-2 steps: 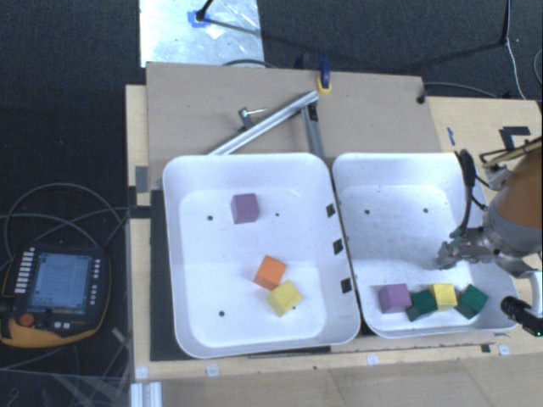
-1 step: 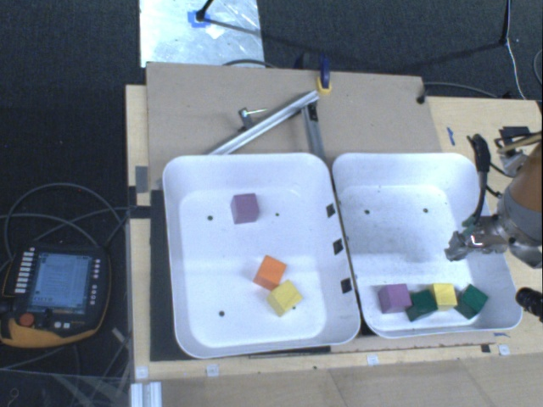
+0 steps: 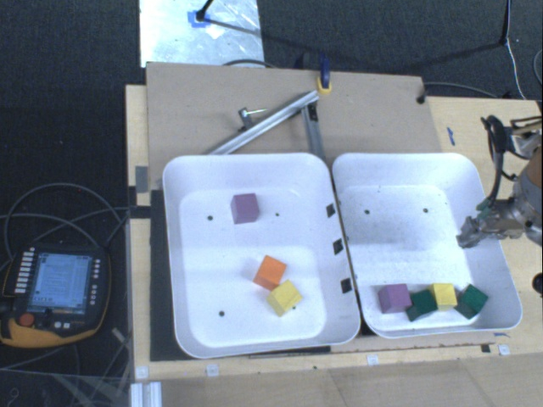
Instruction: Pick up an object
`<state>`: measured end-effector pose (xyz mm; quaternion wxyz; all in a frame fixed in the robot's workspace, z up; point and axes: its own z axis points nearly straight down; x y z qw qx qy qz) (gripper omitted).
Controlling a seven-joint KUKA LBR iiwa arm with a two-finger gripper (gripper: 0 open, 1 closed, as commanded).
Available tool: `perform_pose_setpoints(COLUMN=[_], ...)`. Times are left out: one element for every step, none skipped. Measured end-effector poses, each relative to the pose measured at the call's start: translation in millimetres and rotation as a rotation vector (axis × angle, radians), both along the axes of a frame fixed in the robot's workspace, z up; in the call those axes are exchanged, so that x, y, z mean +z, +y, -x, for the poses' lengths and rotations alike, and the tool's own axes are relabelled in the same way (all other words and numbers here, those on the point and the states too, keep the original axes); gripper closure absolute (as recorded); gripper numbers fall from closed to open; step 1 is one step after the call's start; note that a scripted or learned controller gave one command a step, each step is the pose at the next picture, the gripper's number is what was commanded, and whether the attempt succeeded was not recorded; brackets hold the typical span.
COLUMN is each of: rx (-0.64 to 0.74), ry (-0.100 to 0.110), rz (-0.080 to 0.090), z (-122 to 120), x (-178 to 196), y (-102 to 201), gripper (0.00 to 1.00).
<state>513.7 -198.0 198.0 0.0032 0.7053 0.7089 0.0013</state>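
My gripper (image 3: 472, 232) hangs at the right rim of the right bin (image 3: 399, 172), above and apart from the cubes there. Along that bin's front wall lie a purple cube (image 3: 394, 297), a dark green cube (image 3: 419, 304), a yellow cube (image 3: 444, 294) and another green cube (image 3: 472, 299), packed close in a row. The left bin (image 3: 195, 176) holds a purple cube (image 3: 244, 208) near its back, and an orange cube (image 3: 270, 271) touching a yellow cube (image 3: 285, 298) near its front. Nothing shows in the gripper.
A metal bar (image 3: 267, 119) lies slanted on the brown board behind the bins. A teach pendant (image 3: 53, 285) with cables sits on the floor at the left. Cables (image 3: 501, 138) hang by the arm at the right.
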Motion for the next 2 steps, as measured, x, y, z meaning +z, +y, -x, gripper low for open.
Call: perform_pose_setpoints(rx=[0.0,0.007], ry=[-0.001,0.002], rz=[0.0,-0.003], z=[-2,-30], x=[47,40], y=[-1,54], gripper=[1.0,1.0])
